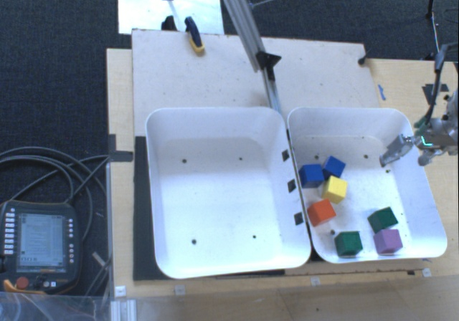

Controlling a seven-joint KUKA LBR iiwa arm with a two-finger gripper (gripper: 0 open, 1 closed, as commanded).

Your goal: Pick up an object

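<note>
So I'm hanging my claw (410, 149) over the right-hand edge of the right bin (358, 120), up near its back corner, and honestly I can't tell whether it's open or closed from this angle. There's nothing between the fingers that I can make out, so I'm not claiming a grab.

All the pickable stuff is sitting in that right bin, bunched toward the front half. Two blue cubes (311, 174) are nearly touching, with a yellow cube (335, 188) just beside them and an orange cube (321, 211) a bit below that. That cluster is tight, so going in there is probably asking for a nudge instead of a clean grip. The two green cubes (382, 218) and the purple cube (387, 241) are sitting nearer the front wall, more spread out, and the upper green one is looking like my easiest target since it's closest to me.

The left bin (215, 120) is just sitting there next door. The shared wall between the bins is crowding the blue and orange ones, and a metal pole (240, 15) is slanting in from the back.
</note>
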